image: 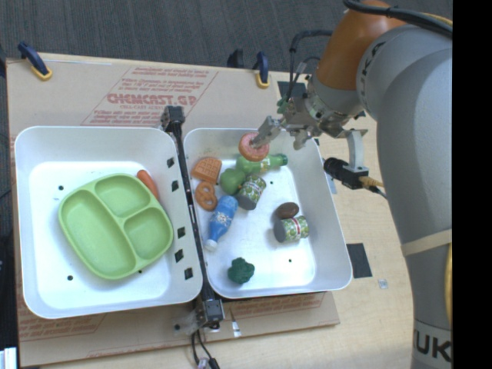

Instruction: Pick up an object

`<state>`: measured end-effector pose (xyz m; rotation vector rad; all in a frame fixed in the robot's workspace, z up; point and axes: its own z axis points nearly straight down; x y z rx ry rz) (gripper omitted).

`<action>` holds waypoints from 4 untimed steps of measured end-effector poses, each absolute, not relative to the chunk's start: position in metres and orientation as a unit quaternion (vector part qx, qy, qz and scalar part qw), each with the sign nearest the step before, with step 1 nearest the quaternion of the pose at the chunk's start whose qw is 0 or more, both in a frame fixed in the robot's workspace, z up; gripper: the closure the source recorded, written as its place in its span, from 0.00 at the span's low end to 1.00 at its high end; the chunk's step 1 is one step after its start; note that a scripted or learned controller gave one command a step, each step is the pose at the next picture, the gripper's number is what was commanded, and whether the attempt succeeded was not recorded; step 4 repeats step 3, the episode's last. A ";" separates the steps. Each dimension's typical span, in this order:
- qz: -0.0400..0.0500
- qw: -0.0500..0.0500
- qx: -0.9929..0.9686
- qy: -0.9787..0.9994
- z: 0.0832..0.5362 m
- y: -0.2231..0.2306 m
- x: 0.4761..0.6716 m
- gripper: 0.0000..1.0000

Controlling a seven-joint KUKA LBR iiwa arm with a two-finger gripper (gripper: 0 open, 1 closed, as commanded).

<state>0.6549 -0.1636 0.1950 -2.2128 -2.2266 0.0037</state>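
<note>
Over right bin (332,229), gripper (265,138) on pink donut (253,146)

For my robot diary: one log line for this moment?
gripper | over right bin | at pink donut | grasp unclear

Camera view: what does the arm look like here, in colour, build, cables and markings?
The arm is thick, rounded and light grey, with an orange band above the wrist. Dark cables loop over the band and by the wrist. The gripper is a small dark metal assembly. White letters "UK" show on the dark base at the lower right.
</note>
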 end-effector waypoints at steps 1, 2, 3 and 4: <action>-0.001 -0.007 -0.705 -0.709 0.113 -0.141 0.660 0.00; -0.003 -0.008 -0.704 -0.710 0.125 -0.139 0.662 1.00; 0.000 0.001 -0.706 -0.708 0.204 -0.135 0.603 1.00; 0.000 0.001 -0.706 -0.708 0.204 -0.135 0.603 1.00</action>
